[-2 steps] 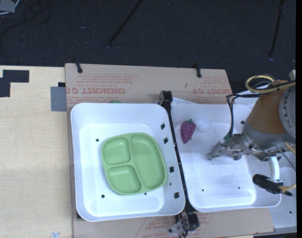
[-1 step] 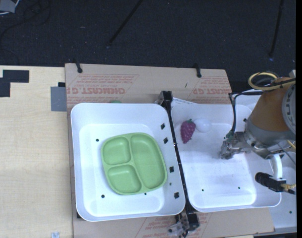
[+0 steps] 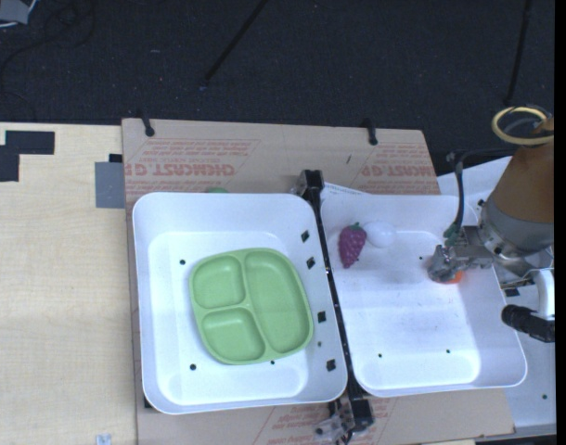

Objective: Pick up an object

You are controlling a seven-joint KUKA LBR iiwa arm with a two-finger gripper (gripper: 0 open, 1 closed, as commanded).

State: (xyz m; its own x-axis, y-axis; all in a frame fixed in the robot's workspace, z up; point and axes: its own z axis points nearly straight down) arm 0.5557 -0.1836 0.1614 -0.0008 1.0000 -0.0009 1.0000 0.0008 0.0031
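My gripper (image 3: pixel 447 265) sat low in the right bin (image 3: pixel 422 341), near that bin's far right part, at the end of my arm (image 3: pixel 524 193), which entered from the right edge with its orange band uppermost. Whether the gripper was open or closed could not be told from this view; its metal parts merged into one grey cluster. A small orange-red object (image 3: pixel 450 275) lay at the gripper's tip, touching or just under it, but it could not be made out whether it was gripped. A purple grape bunch (image 3: pixel 352 244) lay in the same bin, near its far left corner, just beside the divider between the two bins and well apart from the gripper. Just to the right of the grapes sat a pale, whitish item (image 3: pixel 381 235), hard to distinguish against the white floor. The left bin (image 3: pixel 162 341) held a green plate (image 3: pixel 250 305) with three compartments, lying flat near the bin's middle and turned slightly askew to the bin's walls. Both bins rested on a cardboard sheet (image 3: pixel 264 160) printed with reddish lettering, which in turn lay on a light wooden bench (image 3: pixel 51 295). Beyond the bench the dark floor (image 3: pixel 311 44) carried a few cables.
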